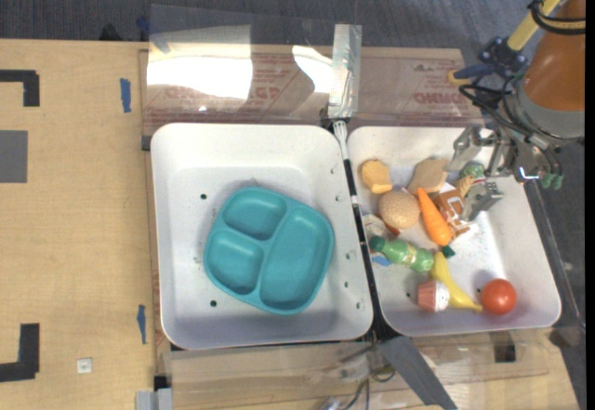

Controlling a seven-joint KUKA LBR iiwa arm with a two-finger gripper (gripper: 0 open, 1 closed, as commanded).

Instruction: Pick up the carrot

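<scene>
- Camera view: carrot (432,217) lies in the right bin (544,255), wedged among toy foods, touching a small carton (455,209).
- Tool (485,178) hovers just right of it, fingers spread, empty.
- Risk: crowding; fingers may snag the carton or a neighbour instead.

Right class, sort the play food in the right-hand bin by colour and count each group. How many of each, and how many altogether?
Orange: 2, the carrot and an orange-yellow piece
Tan: 2, a round bun and a tan piece
Green: 1, a green vegetable
Yellow: 1, a banana
Red: 1, a tomato
Pink: 1, a small cup-shaped piece
Total: 8
</scene>
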